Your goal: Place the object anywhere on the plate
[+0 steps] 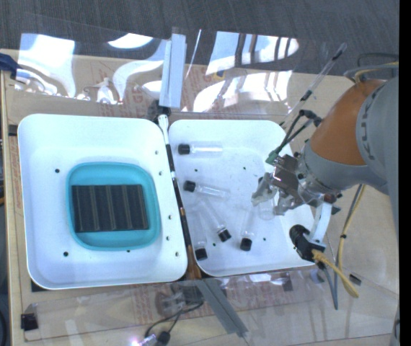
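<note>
No vial has yet been placed on the teal plate in the left bin. Capped clear vials lie in the right bin, where the gripper is lowered near its right edge; its grip cannot be told.

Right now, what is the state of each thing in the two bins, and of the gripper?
Plate: flat in the left bin, nothing on it.
Vials: several clear ones with black caps, lying on their sides, scattered in the right bin.
Gripper: low over the right bin's right part; whether it holds a vial cannot be told.
</note>
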`<state>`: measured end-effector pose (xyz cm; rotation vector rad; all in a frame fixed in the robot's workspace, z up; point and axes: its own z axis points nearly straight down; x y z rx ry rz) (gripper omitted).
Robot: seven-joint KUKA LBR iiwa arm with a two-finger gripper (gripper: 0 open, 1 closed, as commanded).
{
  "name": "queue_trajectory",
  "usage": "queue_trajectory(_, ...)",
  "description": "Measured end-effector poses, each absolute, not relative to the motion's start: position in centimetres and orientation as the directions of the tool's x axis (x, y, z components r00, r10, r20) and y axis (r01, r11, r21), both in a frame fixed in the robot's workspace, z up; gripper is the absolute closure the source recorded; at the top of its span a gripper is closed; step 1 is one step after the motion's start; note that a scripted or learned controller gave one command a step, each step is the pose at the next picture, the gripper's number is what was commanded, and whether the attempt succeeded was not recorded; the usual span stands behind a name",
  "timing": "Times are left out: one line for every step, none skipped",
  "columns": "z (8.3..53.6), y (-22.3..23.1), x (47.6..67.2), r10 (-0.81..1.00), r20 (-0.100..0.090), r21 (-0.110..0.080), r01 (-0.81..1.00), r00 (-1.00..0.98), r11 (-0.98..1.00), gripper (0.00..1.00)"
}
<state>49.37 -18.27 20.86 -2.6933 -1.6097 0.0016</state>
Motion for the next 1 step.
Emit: queue_trajectory(20.86, -18.27, 49.37, 0.881, 0.001, -0.004, 0.881, 0.474, -0.474, 0.0)
